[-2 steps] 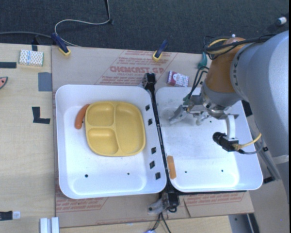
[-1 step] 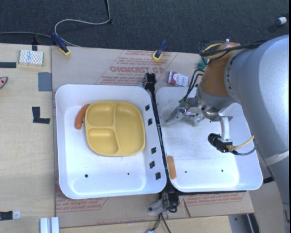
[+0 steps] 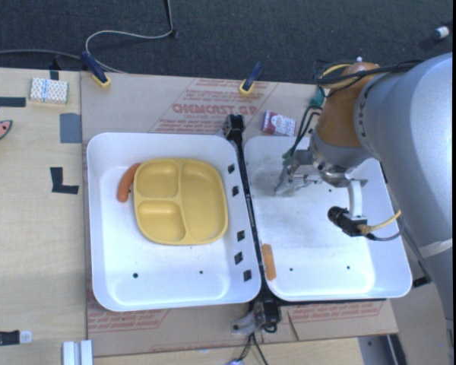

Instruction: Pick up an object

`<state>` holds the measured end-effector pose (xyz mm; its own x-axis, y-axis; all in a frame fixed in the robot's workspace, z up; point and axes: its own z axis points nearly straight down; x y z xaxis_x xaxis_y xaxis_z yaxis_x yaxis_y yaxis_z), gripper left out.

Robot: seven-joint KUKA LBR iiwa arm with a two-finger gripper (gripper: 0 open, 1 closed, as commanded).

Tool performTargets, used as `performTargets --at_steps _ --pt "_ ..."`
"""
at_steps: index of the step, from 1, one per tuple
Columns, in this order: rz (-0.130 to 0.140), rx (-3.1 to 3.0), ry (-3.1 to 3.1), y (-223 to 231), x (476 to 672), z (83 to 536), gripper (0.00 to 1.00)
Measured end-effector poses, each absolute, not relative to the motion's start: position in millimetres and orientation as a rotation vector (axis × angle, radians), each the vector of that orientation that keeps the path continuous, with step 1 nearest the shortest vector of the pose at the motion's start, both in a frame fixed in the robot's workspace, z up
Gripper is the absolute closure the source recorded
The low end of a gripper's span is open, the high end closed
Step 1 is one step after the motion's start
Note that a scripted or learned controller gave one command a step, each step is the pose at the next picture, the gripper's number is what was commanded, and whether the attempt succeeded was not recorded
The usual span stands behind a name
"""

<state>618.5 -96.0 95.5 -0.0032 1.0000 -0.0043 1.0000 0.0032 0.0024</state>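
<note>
A yellow divided plate (image 3: 181, 201) lies in the left bin (image 3: 114, 280), with an orange sausage-shaped piece (image 3: 125, 182) against the plate's left edge. A small orange piece (image 3: 267, 261) lies at the left wall of the right bin (image 3: 365, 284), near the front. My gripper (image 3: 288, 182) hangs low over the upper left part of the right bin's floor, well behind the small orange piece and apart from it. Nothing shows in its grasp. The grey arm with its orange band (image 3: 342, 120) covers the bin's right side.
A small red and white packet (image 3: 277, 123) lies on the cardboard behind the right bin. Clamps (image 3: 251, 82) hold the cardboard's far edge. A black divider (image 3: 243, 204) runs between the bins. A cable loop (image 3: 361, 226) hangs from the wrist over the right bin.
</note>
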Motion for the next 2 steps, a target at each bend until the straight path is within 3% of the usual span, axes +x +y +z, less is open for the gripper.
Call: performTargets --at_steps 1,2 --pt "0.001 2.219 2.225 -24.9 560.5 184.5 1.00" --pt "-0.001 2.220 2.225 -25.3 560.0 183.9 0.00"
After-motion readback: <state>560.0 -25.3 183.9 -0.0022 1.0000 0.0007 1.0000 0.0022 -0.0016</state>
